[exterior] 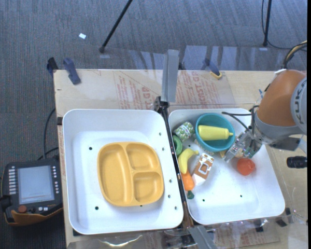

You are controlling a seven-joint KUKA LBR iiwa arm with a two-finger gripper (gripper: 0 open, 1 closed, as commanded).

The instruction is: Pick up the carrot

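Observation:
The carrot is a small orange piece with a green top. It lies against the left wall of the right bin, just below the banana. My gripper hangs over the right part of that bin, between the teal bowl and a red tomato. It is well to the right of the carrot, with a small carton lying between them. Nothing of the carrot is near the gripper.
A yellow bottle lies in the teal bowl. A green-and-white cup and a green item sit by the bin's left wall. The left bin holds a yellow divided plate. A pendant rests left of the bench.

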